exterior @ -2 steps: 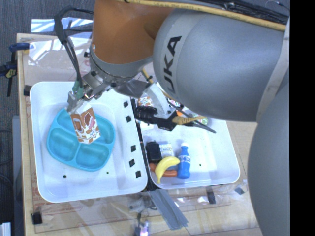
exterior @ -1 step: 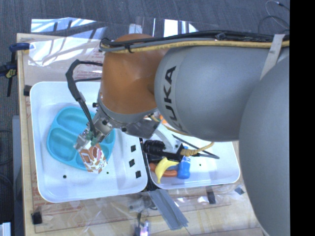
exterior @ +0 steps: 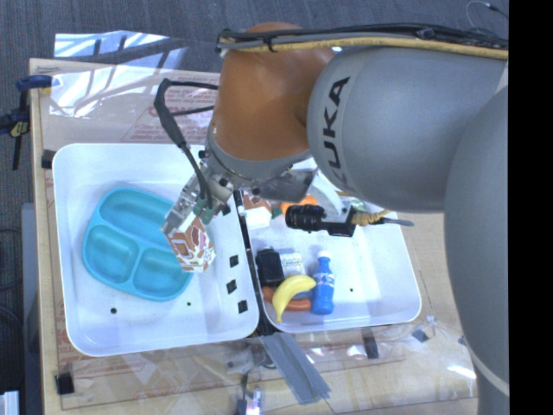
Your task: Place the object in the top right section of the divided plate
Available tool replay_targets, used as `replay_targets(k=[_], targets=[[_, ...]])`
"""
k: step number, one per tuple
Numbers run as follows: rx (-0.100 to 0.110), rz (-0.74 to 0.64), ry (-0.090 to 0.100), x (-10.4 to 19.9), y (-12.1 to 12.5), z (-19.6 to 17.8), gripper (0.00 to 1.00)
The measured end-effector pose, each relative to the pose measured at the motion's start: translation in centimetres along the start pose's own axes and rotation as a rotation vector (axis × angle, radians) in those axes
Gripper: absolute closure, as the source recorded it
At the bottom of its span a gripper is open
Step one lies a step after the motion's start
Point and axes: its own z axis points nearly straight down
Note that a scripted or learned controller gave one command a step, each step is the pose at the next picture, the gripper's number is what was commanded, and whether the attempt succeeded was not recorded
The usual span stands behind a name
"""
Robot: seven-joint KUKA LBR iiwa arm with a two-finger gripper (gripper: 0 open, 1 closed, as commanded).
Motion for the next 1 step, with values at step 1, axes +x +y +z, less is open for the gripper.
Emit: replay_targets(k=[1], targets=[[0.003,-0.097,0.003,6.72,0.26,3.34,1.00]])
